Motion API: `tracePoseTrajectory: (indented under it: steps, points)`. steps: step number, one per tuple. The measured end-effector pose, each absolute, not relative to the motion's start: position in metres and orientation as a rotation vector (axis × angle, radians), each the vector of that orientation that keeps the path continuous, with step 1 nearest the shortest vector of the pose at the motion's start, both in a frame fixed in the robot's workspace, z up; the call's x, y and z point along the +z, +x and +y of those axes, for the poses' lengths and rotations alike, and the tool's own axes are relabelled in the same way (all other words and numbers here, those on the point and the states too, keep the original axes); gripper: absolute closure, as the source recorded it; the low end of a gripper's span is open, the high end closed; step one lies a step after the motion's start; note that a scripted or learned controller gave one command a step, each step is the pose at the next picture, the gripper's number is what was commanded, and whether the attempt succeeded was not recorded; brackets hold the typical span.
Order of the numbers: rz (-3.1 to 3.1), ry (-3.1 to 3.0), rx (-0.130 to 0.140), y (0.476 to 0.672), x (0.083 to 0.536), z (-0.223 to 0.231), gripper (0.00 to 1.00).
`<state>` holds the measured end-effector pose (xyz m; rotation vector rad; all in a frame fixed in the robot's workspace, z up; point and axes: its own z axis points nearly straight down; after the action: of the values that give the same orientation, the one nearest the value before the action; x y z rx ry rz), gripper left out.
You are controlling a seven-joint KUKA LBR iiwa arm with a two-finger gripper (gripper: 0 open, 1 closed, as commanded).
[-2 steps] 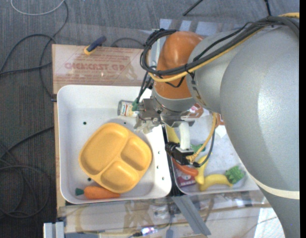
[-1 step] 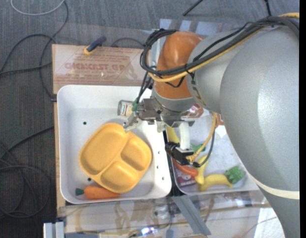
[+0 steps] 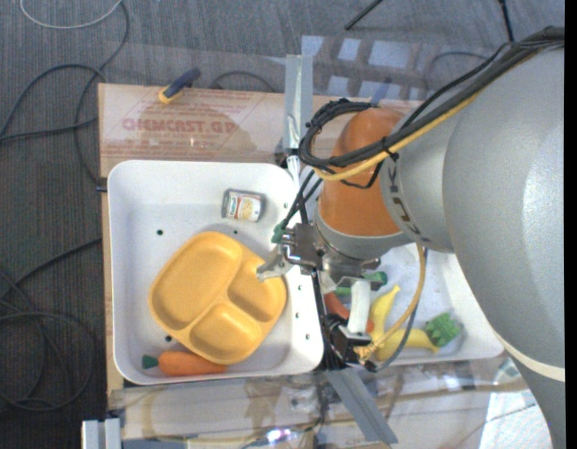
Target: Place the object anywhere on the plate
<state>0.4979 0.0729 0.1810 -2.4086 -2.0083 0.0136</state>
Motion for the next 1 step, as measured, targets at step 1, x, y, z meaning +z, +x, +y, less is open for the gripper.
tracePoseTrajectory:
  steps: [1]
  points:
    - [-2.005,-2.405,0.025,0.496,0.1874,0.0725,1.0]
